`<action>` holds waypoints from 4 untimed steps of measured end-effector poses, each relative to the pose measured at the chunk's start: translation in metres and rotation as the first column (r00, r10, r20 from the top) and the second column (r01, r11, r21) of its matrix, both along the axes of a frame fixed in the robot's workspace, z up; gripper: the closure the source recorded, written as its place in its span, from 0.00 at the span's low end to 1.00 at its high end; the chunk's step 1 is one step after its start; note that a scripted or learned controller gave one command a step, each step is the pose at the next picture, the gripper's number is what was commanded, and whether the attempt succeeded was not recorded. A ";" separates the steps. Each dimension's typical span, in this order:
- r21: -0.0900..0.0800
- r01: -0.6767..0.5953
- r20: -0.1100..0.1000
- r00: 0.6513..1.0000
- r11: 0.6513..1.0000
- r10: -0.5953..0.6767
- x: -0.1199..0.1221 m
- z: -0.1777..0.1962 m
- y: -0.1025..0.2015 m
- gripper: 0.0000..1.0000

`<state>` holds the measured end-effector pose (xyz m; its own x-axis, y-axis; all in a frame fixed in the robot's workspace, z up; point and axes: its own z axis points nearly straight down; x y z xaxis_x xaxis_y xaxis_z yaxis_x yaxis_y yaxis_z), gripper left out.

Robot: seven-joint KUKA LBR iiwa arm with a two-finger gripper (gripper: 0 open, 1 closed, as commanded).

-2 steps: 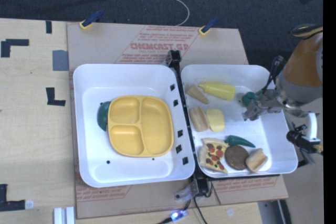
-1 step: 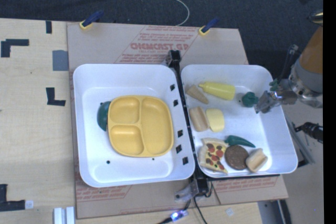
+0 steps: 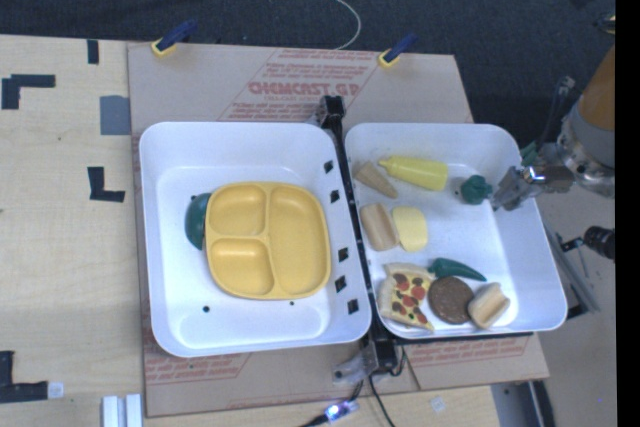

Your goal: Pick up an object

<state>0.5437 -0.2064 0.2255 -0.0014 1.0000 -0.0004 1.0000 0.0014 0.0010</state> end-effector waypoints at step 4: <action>0.001 0.000 -0.002 1.000 1.000 0.000 -0.010 0.007 0.144 1.00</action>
